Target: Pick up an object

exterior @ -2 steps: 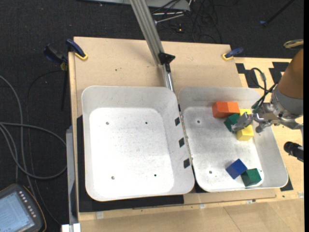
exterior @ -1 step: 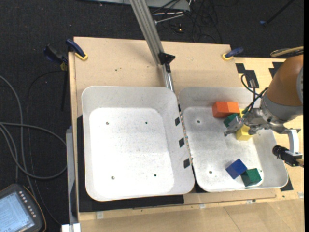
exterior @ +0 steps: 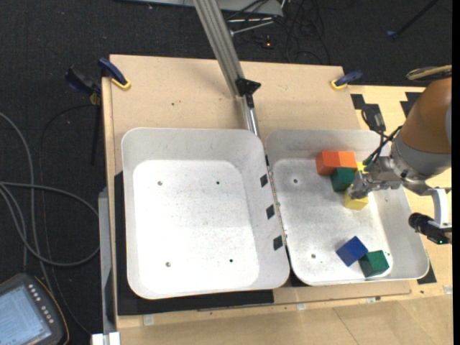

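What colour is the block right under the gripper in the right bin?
Yellow, seen in the camera view, just below the gripper.

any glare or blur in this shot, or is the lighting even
Camera view: even, soft light, no harsh glare on the white bins; blocks such as the orange block cast only faint shadows; the floor around the bench is dark; the tool and arm look slightly soft.

End effector (exterior: 359,190) low, arm overhead.
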`<state>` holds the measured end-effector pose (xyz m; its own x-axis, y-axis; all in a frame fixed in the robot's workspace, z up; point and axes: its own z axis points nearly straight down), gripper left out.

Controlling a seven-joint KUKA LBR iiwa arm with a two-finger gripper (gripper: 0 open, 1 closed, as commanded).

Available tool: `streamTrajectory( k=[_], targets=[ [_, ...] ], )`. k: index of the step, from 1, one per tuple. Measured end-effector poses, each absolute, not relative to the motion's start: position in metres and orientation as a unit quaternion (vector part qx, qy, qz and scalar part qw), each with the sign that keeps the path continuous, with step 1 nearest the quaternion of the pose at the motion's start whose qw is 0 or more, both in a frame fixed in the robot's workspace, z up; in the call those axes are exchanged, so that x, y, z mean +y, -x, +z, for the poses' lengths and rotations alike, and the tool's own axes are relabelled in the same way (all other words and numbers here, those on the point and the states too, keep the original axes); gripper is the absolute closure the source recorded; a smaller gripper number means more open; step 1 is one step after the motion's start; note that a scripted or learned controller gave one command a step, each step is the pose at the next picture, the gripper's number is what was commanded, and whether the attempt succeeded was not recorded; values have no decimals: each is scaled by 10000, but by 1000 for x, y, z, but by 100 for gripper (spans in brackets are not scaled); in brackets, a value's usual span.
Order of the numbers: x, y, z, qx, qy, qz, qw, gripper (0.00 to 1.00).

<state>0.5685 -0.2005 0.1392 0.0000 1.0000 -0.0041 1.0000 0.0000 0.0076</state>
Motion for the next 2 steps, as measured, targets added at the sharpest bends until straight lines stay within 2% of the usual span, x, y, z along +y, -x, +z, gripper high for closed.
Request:
streamTrajectory(
  k=[2],
  targets=[
    [-202, -563, 228, 7077, -7065, 12, 33, 100]
  ],
)
